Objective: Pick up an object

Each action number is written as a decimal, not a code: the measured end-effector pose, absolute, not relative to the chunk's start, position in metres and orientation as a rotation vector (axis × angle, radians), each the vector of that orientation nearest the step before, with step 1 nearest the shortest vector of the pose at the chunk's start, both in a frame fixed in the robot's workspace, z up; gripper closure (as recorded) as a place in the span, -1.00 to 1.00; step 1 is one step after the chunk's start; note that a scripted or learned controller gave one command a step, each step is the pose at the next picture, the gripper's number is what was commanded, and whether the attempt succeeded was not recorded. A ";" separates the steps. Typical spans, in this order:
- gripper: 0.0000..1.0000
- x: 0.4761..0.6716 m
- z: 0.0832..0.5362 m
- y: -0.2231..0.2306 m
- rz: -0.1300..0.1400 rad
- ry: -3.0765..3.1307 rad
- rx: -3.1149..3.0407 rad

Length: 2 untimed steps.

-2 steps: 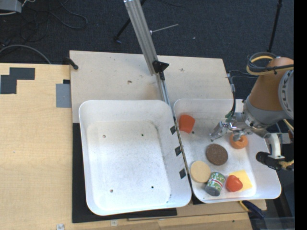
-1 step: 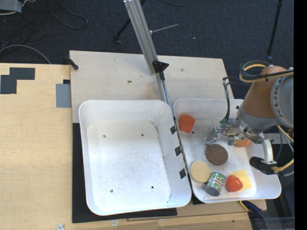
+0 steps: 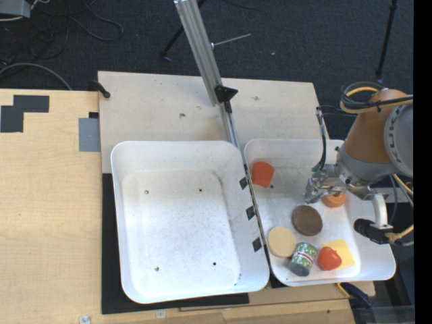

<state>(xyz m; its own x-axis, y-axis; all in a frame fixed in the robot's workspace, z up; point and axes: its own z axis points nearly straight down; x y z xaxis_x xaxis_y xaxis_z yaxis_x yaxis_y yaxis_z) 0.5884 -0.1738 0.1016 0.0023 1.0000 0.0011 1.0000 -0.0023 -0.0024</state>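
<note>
Camera view: 2 shallow white plastic bins sit side by side on the table. The left bin (image 3: pixel 175 275) carries nothing I can make out beyond a few dark specks. The right bin (image 3: pixel 297 152) holds all the candidates: an orange plastic cup (image 3: pixel 262 174) near its upper left, a dark brown round disc (image 3: pixel 307 220) mid-bin, a pale tan round disc (image 3: pixel 282 241) just below-left of it, a small green-and-white can (image 3: pixel 303 258) lying by the front wall, a red rounded piece (image 3: pixel 329 257) just beside the can, resting against a yellow flat block (image 3: pixel 343 250).

The grey arm enters from the right – its gripper (image 3: pixel 318 189) is low in the right bin, just above the brown disc. A small orange object (image 3: pixel 334 198) sits immediately right of the metal tip, touching or nearly so; I cannot tell whether it is between the jaws. Jaw opening: cannot tell, the wrist hides it.

Judgement: grasp attempt on the small orange object, not confirmed.

Risks:
- Object beside, not between, the jaws – a close would push it toward the right wall.
- Brown disc is near; a descent could clip it.
- Lift may come up bare.
</note>
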 end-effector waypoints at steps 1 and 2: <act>1.00 0.590 0.162 -0.167 -0.003 -2.225 -2.221; 1.00 0.599 0.223 -0.171 -0.004 -2.226 -2.223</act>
